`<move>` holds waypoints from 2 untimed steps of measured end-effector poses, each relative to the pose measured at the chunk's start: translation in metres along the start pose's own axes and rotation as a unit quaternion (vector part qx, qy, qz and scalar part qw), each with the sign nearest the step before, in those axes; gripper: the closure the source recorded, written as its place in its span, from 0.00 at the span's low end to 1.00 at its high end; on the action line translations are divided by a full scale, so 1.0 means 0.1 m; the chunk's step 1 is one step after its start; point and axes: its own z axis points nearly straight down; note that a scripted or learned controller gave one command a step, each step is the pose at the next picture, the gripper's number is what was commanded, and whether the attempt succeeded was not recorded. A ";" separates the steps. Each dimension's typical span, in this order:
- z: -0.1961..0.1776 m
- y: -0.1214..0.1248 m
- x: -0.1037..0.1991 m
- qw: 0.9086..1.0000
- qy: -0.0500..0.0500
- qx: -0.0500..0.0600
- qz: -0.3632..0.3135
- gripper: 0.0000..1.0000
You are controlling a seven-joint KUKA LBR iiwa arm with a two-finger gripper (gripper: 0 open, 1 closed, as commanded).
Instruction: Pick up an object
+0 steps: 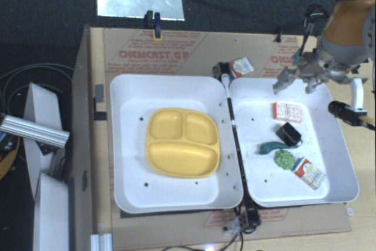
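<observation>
My gripper (pixel 292 87) hangs over the far edge of the right bin (pixel 338 144), its two fingers spread open with nothing between them. Just below it in that bin lies a small red-and-white box (pixel 286 111). Nearer the front come a black block (pixel 289 133), a dark teal piece (pixel 270 147), a bumpy green item (pixel 285 159) and a red, white and blue carton (pixel 309 173).
The left bin (pixel 129 126) holds a yellow divided plate (pixel 182 142). A small red-and-white carton (pixel 241 67) lies on the cardboard behind the bins, by the divider between them. The arm comes in from the upper right.
</observation>
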 end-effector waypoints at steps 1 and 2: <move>0.78 -0.08 -0.31 1.000 0.000 0.001 0.001 0.00; 1.40 -0.22 -0.33 1.000 -0.002 -0.004 0.001 0.00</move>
